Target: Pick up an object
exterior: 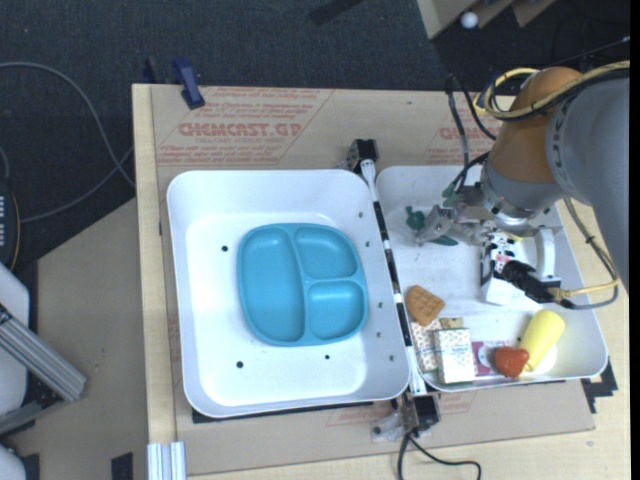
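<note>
Gripper [445, 226]: hanging low over the far left of the right bin [440, 183]; its opening cannot be told. Lying nearer in that bin: tan cracker [424, 303], small carton [453, 353], red piece [510, 361], yellow bottle [541, 336]. Left bin [200, 218] is holding a blue divided plate [300, 283].

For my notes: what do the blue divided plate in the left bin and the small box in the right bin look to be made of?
Blue divided plate: likely moulded plastic, with one even colour, a smooth surface with a soft sheen, and rounded compartment walls. Small box: probably printed cardboard, with flat faces, straight edges and a matte look; the print is too small to read.
</note>
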`<state>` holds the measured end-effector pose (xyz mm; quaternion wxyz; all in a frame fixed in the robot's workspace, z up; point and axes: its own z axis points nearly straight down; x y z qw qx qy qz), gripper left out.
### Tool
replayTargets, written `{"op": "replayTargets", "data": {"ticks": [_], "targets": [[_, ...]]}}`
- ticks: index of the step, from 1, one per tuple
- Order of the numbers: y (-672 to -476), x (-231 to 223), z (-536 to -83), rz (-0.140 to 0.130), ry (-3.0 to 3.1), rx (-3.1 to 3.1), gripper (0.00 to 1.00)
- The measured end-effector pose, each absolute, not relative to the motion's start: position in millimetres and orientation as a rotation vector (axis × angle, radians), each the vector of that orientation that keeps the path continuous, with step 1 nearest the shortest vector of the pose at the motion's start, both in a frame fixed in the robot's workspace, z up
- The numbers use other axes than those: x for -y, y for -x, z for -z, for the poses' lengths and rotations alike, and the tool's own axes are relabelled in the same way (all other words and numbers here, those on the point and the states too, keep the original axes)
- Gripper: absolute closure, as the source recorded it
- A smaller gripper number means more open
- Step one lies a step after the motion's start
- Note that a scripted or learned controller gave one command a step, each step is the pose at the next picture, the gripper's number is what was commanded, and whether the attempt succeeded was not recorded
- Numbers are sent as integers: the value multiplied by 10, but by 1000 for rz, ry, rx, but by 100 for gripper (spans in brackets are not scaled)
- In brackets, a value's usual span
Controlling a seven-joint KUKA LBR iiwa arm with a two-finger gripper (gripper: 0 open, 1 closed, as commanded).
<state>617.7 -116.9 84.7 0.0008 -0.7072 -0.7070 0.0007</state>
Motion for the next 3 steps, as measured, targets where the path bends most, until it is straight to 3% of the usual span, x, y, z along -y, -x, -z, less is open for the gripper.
{"op": "replayTargets", "data": {"ticks": [1,2,3], "targets": [[-6670,915,-851,2,2221,2225,0],[-6676,916,-956,2,2222,2228,100],[-6255,587,-1855,1,2220,2224,100]]}}
